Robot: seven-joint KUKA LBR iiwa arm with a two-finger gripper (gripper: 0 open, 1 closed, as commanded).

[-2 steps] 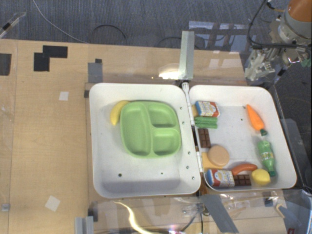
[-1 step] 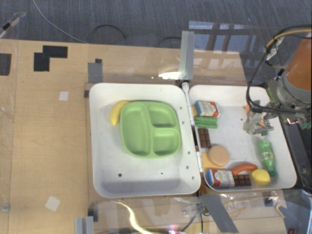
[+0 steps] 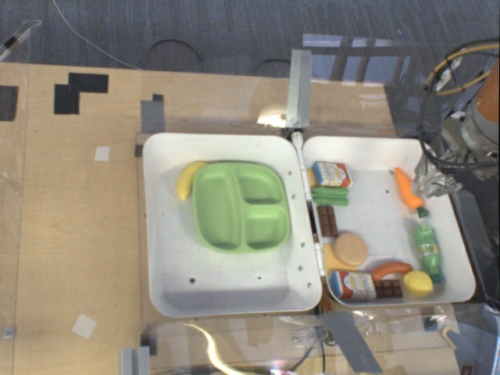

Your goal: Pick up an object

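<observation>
Carrot [image 3: 406,189]: an orange one with a green tip. It lies on the floor of the right bin [image 3: 375,151], at that bin's far right, with its green end pointing toward the near side. The tool [image 3: 436,180] hangs just to the right of it, over the same corner of the bin, close beside the carrot's near half. Whether the two touch cannot be told, nor whether the tool is spread or pressed together, as it shows as a small metallic tangle.

The bench [image 3: 70,233] is pale wood with black marks at its far left. The grey arm [image 3: 473,131] comes in from the right with cables looped above it.

The left bin [image 3: 168,287] holds a green divided plate [image 3: 238,205], and a yellow banana [image 3: 186,180] peeks out from under the plate's far left edge.

In the right bin, a green bottle [image 3: 427,248] lies along the right wall, just near of the carrot. Along the left wall, from far to near, are:
- a small printed carton [image 3: 332,174]
- a dark green block [image 3: 328,197]
- a chocolate bar [image 3: 328,222]
- a round tan disc [image 3: 350,248]
- a printed can [image 3: 353,285]

A reddish sausage [image 3: 391,270] and a yellow lemon [image 3: 419,283] rest by the near wall, well apart from the tool.
</observation>
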